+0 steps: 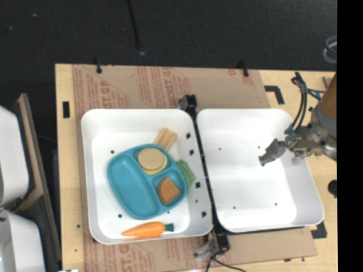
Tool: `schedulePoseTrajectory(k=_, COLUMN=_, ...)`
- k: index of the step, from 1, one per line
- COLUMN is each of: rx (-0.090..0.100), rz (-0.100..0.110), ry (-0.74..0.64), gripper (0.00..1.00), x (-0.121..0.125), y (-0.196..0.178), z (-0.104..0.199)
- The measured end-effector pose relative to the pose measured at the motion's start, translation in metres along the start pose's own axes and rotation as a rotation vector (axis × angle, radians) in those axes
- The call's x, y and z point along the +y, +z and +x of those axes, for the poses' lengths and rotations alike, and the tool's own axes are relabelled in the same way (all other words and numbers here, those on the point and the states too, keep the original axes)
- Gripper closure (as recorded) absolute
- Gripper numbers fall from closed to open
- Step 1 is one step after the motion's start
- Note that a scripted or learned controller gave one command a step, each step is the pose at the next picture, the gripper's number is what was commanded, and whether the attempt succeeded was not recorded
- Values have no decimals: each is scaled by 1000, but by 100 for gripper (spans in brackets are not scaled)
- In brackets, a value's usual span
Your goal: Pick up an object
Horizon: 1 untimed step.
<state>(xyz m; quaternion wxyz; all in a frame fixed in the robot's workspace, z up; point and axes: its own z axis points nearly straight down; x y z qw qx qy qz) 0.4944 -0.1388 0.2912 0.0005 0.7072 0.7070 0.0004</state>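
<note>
My gripper (pixel 273 152) hangs over the right part of the right bin (pixel 244 208), reaching in from the right, and I see no object at it. All the objects lie in the left bin (pixel 93 152). A blue divided tray (pixel 127 188) holds a round tan biscuit (pixel 152 158) and a brown waffle piece (pixel 169 190). A tan wooden block (pixel 165 137) leans at the tray's top edge. A green piece (pixel 186 173) sticks out at its right side. An orange carrot (pixel 148 229) lies along the bin's front wall.
The two bins meet at a dark divider (pixel 199 163) with a black clamp (pixel 188 102) at its far end. They rest on a cardboard sheet (pixel 130 86) over the wooden bench. Cables (pixel 300 95) hang near the arm's wrist.
</note>
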Motion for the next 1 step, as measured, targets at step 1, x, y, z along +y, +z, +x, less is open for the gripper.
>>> schedulePoseTrajectory(k=1, rx=0, rz=4, ry=0, gripper=0, x=67, y=45, z=-23)
